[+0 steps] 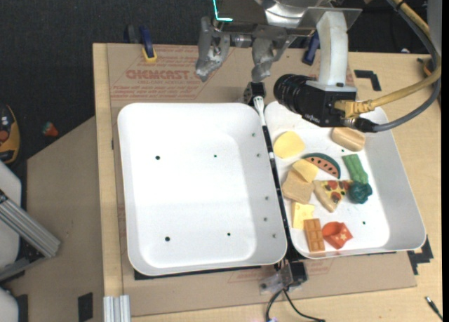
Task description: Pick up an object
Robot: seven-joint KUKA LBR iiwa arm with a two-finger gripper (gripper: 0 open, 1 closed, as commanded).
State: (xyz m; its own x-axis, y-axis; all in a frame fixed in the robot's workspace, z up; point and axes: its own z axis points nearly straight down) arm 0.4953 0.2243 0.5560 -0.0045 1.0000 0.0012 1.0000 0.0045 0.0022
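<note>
The toy food pieces (319,191) are lying in the right bin (393,194), below and to the right of the gripper (235,68). The gripper is hanging with fingers spread apart, gripping nothing, over cardboard (168,68) reading "CHEMCAST" in red, above the left bin (189,187).

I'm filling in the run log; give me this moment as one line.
tool: open, holding nothing, above far bench edge | left bin: bare | right bin: toy food cluster | pick: not yet done
</note>
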